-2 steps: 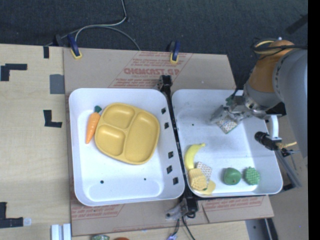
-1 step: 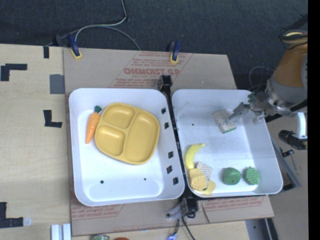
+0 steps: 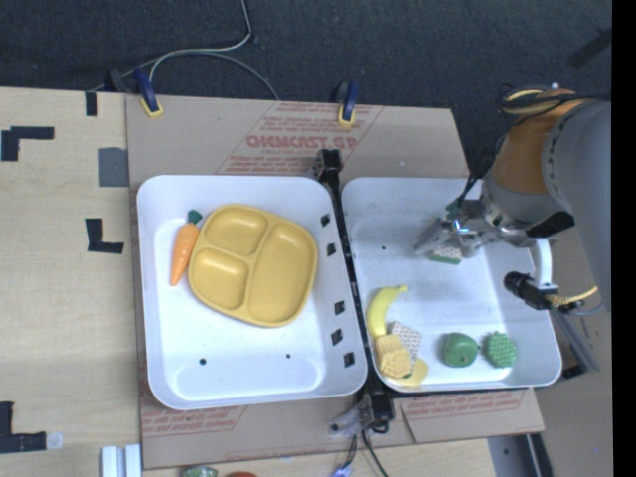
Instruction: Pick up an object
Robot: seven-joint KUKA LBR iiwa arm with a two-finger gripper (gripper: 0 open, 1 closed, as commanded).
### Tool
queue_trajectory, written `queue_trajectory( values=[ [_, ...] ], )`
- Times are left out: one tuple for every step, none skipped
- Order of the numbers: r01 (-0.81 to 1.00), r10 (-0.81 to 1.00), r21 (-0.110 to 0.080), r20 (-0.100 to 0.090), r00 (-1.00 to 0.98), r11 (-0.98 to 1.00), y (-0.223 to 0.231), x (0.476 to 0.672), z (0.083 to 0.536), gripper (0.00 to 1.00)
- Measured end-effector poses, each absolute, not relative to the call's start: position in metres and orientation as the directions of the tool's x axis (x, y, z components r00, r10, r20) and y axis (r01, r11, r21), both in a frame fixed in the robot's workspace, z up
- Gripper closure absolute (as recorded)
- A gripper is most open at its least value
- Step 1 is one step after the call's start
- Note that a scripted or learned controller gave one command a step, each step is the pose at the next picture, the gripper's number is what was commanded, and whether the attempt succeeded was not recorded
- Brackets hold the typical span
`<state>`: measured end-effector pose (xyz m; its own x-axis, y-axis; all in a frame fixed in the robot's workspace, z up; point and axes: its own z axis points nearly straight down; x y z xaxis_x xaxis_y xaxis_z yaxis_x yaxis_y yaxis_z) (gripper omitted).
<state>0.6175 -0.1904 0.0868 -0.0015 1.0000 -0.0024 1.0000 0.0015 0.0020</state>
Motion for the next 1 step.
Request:
queue_trajectory(
  values=[
    [1.000, 1.000, 0.005, -0.002, -0.002, 0.002, -0.1638, 0.6587, 0.0864, 0.00]
  ],
)
